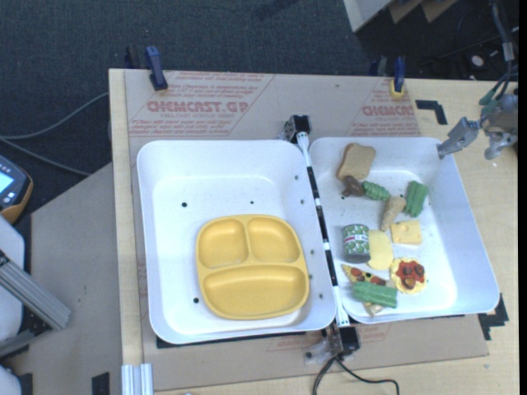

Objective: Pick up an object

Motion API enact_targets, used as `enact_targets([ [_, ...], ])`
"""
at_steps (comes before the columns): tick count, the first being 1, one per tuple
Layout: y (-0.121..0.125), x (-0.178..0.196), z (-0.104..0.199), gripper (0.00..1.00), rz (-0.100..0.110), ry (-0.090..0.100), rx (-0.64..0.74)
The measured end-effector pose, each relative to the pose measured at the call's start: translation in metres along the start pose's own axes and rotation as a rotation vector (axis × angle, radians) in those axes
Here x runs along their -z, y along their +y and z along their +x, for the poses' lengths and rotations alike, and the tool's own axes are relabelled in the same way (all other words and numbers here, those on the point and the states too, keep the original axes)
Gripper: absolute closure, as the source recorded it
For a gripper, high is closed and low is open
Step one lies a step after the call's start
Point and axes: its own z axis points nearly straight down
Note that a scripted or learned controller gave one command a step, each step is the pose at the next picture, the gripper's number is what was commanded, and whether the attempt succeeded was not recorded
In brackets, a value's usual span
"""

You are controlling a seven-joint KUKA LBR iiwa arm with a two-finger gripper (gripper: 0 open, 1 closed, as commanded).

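Observation:
The right bin (pixel 469 220) holds several toy foods. A brown bread slice (pixel 356 161) lies at its back, with a green pickle (pixel 376 192) and a green pepper (pixel 416 197) in front of it. Nearer the front are a yellow cheese square (pixel 405 234), a small green can (pixel 356 239), a round red-and-yellow pizza piece (pixel 409 275) and a green bean pod (pixel 376 293). My gripper (pixel 476 142) hangs at the frame's right edge, above the bin's back right corner. It is open, holds nothing, and is apart from all the food.
A yellow divided plate (pixel 251 266) lies in the left bin (pixel 165 179). A black rail (pixel 317 212) separates the two bins. Blue clamps (pixel 153 67) pin the board at the back. Bare white floor shows along the right bin's right side.

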Motion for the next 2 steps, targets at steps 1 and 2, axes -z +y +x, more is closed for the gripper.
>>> enact_targets([
  [1, 0.032, -0.117, 0.045, 0.0, 0.011, 0.006, 0.005],
  [2, -0.013, -0.199, 0.029, 0.0, 0.01, 0.002, -0.003],
])
